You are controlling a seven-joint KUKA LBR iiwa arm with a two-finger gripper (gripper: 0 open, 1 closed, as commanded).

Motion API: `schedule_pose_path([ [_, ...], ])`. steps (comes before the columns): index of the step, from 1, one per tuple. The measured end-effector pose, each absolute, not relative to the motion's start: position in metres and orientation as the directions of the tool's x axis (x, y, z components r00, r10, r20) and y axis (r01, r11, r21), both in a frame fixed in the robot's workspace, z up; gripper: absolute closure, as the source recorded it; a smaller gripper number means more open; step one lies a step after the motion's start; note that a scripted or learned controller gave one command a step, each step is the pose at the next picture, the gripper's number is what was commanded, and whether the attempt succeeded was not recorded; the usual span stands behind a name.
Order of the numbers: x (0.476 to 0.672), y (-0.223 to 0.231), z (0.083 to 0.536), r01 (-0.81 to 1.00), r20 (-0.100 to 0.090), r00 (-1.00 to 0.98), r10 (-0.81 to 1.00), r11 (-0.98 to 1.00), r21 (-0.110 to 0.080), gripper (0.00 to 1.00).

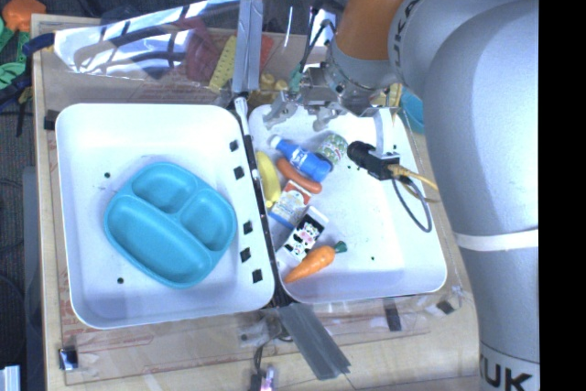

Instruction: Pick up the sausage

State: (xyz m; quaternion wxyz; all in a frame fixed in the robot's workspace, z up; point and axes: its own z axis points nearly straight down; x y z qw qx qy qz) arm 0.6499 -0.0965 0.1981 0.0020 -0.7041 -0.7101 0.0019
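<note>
Camera view looks down on 2 white bins side by side. The grey arm point(458, 59) reaches in from the view's right, and its gripper point(300, 113) hangs over the back edge of the right-hand bin point(403, 261). The 2 fingers point(276, 111) stand spread apart with nothing between them, above the clutter and touching none of it.

The sausage point(307, 181), orange-red and slim, lies on the floor of the right-hand bin, toward its left side and nearer the camera than the gripper. It lies at a slant, just beside and partly tucked under the blue bottle point(302, 160), whose white cap points toward the back left. A yellow banana point(266, 177) lies along the bin's left wall, close to the sausage's left end. A small patterned can point(332, 146) sits just right of the bottle. In front of the sausage is a small carton point(287, 208), then a black-and-white cow-patterned piece point(305, 238), and nearest the front wall a carrot point(311, 262) with a green top.

The left-hand bin point(82, 133) holds 1 blue divided plate point(169, 224), lying flat near its middle.
</note>
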Motion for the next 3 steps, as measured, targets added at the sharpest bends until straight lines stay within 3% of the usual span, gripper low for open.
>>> schedule_pose_path([
  [1,0.647,-0.110,0.132,0.976,0.000,-0.219,0.976,0.219,-0.002,0.00],
  [2,0.656,-0.115,0.094,1.000,-0.011,0.000,1.000,0.000,-0.001,0.00],
  [3,0.655,-0.108,0.097,0.991,-0.016,0.137,0.990,-0.137,0.001,0.00],
])
